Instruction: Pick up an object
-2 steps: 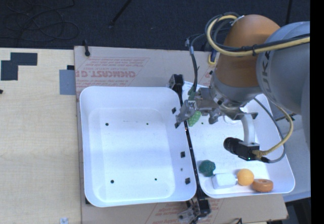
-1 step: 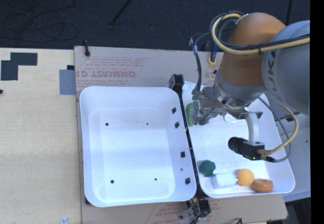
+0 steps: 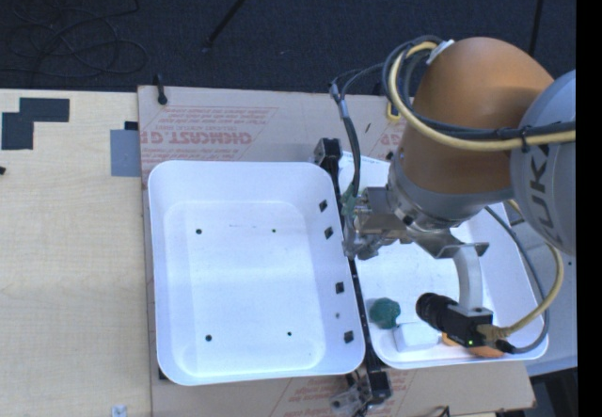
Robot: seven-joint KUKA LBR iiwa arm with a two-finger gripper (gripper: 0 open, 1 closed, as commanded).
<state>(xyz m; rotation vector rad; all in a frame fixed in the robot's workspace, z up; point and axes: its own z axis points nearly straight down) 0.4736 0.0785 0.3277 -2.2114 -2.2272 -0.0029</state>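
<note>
Green ball (image 3: pixel 384 312) just below the hand (image 3: pixel 362 241)

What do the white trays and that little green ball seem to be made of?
White bins: probably moulded plastic, smooth and faintly glossy, with rounded corners. Green ball: looks matte and slightly fuzzy, perhaps foam or rubber; too small to be sure.

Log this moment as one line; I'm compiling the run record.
arm: over right white bin | gripper: near divider | small green round object: lying in bin, not held | pick: not done
</note>
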